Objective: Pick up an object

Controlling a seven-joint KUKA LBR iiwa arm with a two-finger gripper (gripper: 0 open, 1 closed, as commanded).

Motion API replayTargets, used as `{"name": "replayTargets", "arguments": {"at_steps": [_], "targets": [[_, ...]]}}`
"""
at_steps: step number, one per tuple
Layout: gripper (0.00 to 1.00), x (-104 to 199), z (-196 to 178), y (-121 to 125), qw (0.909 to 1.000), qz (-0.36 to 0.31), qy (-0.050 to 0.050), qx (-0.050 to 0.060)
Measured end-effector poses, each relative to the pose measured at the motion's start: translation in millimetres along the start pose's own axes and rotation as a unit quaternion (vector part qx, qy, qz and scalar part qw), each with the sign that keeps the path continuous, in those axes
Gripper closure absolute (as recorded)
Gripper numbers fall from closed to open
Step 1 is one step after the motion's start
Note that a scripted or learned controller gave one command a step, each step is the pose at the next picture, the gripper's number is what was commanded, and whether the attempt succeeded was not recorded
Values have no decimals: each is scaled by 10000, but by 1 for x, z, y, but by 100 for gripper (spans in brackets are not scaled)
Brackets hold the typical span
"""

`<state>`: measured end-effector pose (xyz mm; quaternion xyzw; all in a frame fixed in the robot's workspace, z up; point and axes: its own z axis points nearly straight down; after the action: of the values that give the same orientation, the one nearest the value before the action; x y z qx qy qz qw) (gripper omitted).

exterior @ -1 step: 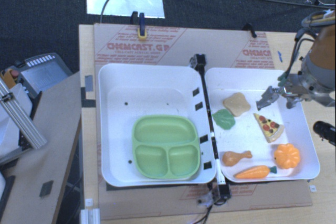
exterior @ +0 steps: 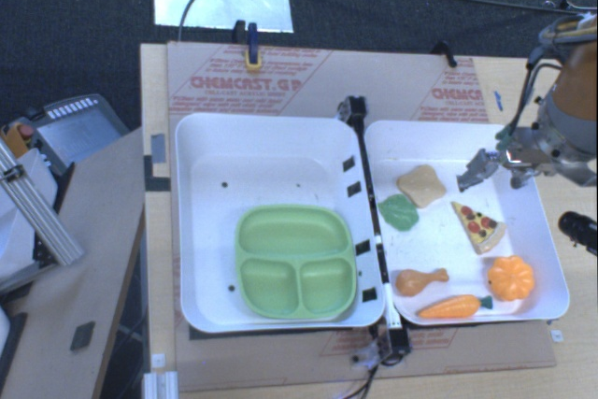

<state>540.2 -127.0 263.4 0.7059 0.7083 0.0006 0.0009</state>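
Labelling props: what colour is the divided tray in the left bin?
Light green, plain; the divided tray shows best in the camera view.

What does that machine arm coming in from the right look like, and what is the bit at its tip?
The arm is rounded and grey, with an orange band near its top and thin dark cables running down beside it. At its tip sits the tool, a small grey metal piece with two short fingers, darker than the arm's shell.
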Motion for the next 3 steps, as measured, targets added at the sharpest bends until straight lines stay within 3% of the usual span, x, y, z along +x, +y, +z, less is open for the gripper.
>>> {"name": "replayTargets", "arguments": {"at_steps": [3], "targets": [[0, 10, 171, -13, 10000, 10, 4, 15]]}}
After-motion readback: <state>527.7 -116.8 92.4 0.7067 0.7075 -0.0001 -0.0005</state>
